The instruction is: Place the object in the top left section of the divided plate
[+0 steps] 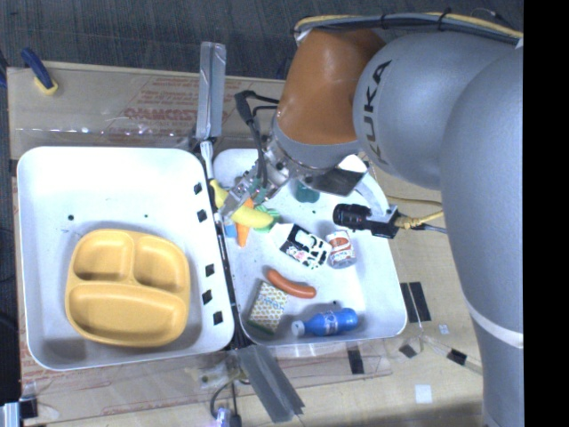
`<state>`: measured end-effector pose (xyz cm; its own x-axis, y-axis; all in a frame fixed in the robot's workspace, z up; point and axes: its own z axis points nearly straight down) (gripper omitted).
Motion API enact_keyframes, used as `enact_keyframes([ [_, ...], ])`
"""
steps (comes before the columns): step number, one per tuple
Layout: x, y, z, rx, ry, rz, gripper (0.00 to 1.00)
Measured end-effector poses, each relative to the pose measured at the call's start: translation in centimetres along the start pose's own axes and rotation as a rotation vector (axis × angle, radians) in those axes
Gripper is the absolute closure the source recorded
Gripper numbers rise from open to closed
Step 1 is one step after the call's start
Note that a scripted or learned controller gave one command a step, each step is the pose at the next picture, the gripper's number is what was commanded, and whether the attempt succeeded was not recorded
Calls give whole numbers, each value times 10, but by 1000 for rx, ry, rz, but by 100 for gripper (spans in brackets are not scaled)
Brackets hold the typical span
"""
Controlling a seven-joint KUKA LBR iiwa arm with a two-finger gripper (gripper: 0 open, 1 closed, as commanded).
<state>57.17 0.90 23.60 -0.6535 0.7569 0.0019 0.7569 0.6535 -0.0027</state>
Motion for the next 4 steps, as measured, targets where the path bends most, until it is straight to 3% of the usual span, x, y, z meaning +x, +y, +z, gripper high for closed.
enact_keyframes([
  [1,55,73,21,-2,-3,-222,100],
  [2,95,102,25,-4,-4,-251,100],
  [3,130,101,15,0,-1,-402,100],
  [4,130,101,15,0,-1,-401,0],
])
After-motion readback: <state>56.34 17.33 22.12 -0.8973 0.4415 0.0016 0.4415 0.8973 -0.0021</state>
